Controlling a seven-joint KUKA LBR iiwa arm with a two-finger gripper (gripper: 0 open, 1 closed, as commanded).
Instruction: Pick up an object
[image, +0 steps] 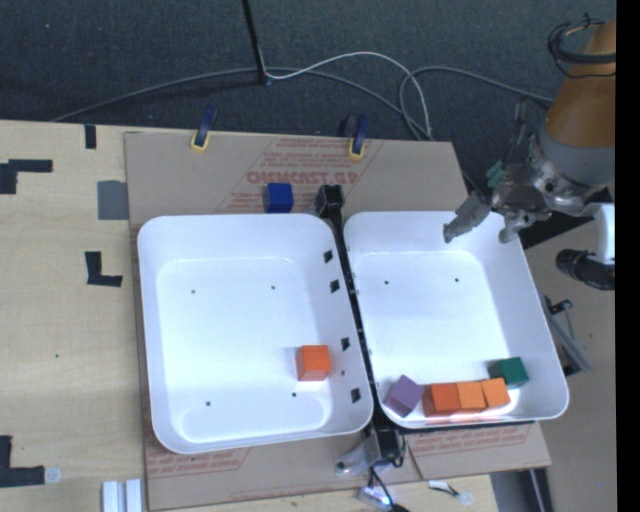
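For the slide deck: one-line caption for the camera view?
Open tool above the right bin's far edge; purple, orange and green blocks line its near wall, one orange cube in the left bin.

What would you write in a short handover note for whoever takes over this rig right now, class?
Gripper: open, holding nothing, above the far right corner of the right bin.
Left bin: one orange block near its front right.
Right bin: purple block, two orange blocks, a lighter orange block and a green block, all along the front edge.
A blue block sits on the cardboard behind the bins.
Done: nothing picked yet.
Left: lower onto a block, grip and lift.
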